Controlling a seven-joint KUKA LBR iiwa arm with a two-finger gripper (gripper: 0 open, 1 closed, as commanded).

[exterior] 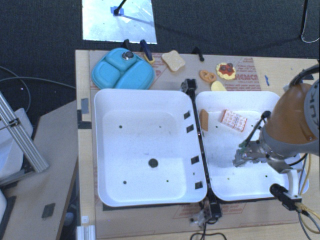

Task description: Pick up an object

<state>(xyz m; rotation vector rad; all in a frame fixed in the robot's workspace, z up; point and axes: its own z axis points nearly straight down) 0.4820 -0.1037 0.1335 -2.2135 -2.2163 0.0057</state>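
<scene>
White plastic bins side by side on the bench, one cam looking down at a slant. Left bin point(107, 149) has just a small dark disc point(153, 162) near its floor centre, well apart from everything. Right bin point(227, 191) is where the action is: red-and-white packet point(233, 120) lying flat at approx 12 o'clock of that bin's floor, tilted a bit, and an orange-brown block point(204, 119) just beside the dividing wall at 10 o'clock. Both lie loose and clear of each other, so either looks like a fair pick target. Arm's in from 3 o'clock, orange band over the bin's right side, gripper point(241, 159) low over bare white floor at bin centre, approx 5 o'clock from the packet, not touching it. Nothing visible between its tips, so I judge no pick made yet; how wide it's set, can't tell, too small and dark. Off the bins at 12 o'clock: blue lidded tray point(122, 70), toast slice point(173, 60), pretzel point(207, 75), all out of play.
</scene>
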